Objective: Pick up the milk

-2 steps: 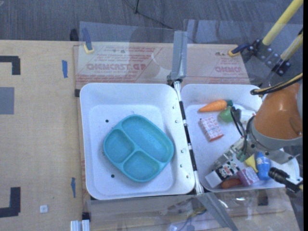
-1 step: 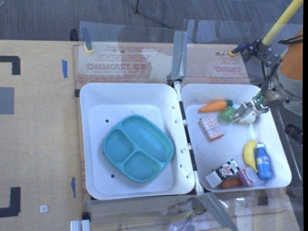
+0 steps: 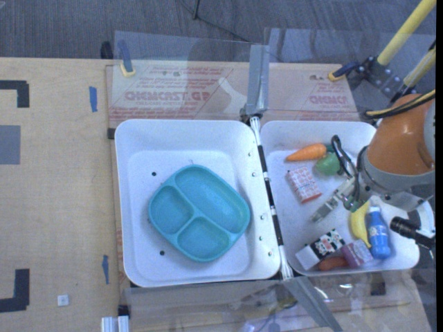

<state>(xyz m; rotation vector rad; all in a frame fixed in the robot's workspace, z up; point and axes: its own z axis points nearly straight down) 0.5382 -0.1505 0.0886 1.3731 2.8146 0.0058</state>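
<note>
Milk carton [image 3: 325, 243] lies in the right bin's [image 3: 277, 144] near corner, just below the gripper [image 3: 332, 204]; its state unclear.

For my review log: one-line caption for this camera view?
KUKA arm's gripper hovers in the right bin near the milk carton; blue divided plate sits in the left bin.

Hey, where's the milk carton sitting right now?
The milk carton, with black-and-white cow spots, lies in the right bin near its front edge, just left of the banana and the blue bottle.
</note>
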